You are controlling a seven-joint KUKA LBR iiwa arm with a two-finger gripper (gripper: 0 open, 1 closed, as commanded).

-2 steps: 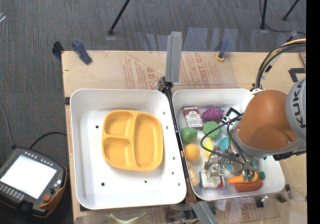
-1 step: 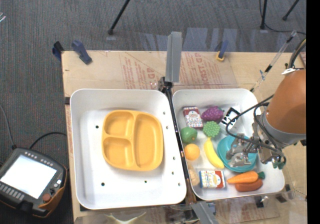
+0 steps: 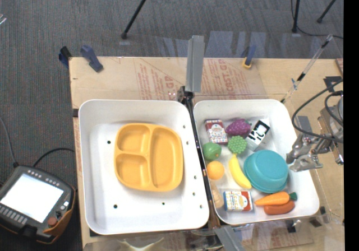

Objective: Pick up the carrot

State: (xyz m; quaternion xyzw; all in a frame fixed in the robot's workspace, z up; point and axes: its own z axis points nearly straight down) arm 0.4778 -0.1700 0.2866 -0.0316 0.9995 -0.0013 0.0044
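Carrot (image 3: 273,199): you'll find it lying just below the teal bowl (image 3: 266,170).
Gripper (image 3: 303,158): right of the bowl; probably empty, though you can't tell its spread.

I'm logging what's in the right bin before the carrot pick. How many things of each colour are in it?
Orange: 2, carrot and orange
Green: 2, lime and bumpy ball
Yellow: 1, banana
Purple: 1, grapes
Teal: 1, bowl
Reddish-brown: 1, sausage
Printed packs: 3
Total: 11

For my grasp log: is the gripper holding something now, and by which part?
Nothing is held. The gripper sits at the right bin's edge beside the teal bowl, while the carrot lies apart near the front.
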